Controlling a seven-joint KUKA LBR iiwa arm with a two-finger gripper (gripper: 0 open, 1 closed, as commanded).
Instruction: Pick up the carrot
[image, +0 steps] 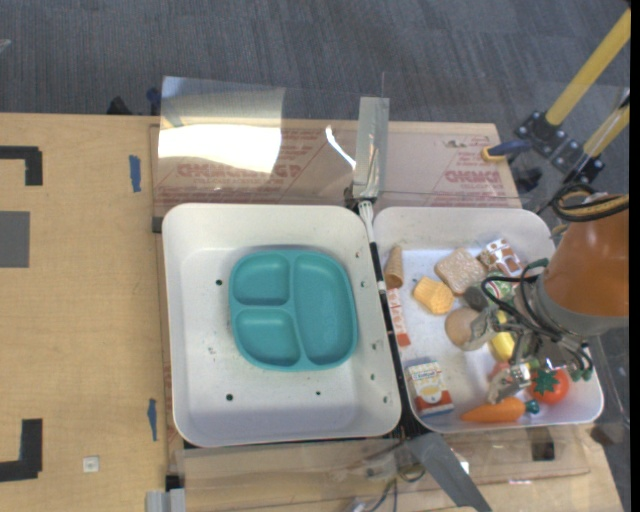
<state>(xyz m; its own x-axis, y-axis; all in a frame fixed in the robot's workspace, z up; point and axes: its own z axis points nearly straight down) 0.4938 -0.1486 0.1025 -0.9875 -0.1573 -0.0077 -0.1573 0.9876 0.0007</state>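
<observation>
The carrot (493, 410) is a small orange piece lying along the front edge of the right bin (470, 222). My gripper (517, 366) hangs low over the front right part of that bin, just above and slightly right of the carrot. The wrist with its cables and the orange band (598, 272) covers the bin's right side. Nothing shows as lifted off the bin floor.
A red tomato (553, 386) lies right beside the gripper. A yellow piece (503, 346), brown round (462, 328), cheese wedge (433, 295), cracker (460, 268), cone (393, 265) and small carton (430, 385) share the bin. A teal divided plate (295, 308) sits in the left bin (190, 330).
</observation>
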